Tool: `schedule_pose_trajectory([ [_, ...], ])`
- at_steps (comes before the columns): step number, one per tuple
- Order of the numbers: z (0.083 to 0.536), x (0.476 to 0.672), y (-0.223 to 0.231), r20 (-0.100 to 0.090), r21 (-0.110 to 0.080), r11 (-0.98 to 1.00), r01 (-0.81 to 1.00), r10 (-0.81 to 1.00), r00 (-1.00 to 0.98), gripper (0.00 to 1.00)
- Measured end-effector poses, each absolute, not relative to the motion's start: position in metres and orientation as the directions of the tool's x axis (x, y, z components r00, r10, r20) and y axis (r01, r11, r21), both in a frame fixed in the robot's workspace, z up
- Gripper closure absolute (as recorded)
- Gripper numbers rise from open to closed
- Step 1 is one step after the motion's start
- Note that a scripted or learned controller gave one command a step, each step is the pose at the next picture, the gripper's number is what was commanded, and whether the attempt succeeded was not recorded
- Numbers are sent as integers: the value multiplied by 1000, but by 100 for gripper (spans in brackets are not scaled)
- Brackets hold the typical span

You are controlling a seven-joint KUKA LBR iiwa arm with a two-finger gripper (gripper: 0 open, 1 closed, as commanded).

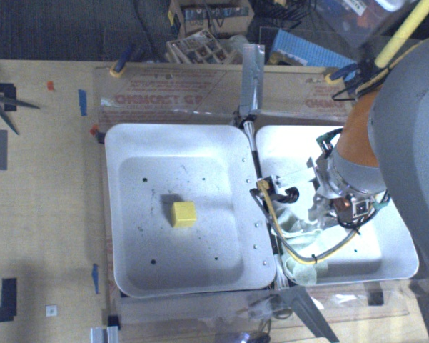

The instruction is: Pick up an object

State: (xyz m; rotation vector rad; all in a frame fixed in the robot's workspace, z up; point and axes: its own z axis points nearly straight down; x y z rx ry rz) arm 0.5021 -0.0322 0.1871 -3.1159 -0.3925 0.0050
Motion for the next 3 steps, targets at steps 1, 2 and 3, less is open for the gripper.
schedule_pose_trajectory([
  [1, 196, 503, -31, -6, -3, -968, 251, 251, 968, 100],
  [2, 205, 504, -31, -8, -4, -967, 255, 255, 967, 100],
  [3, 214, 505, -30, -10, -4, -966, 257, 257, 966, 100],
])
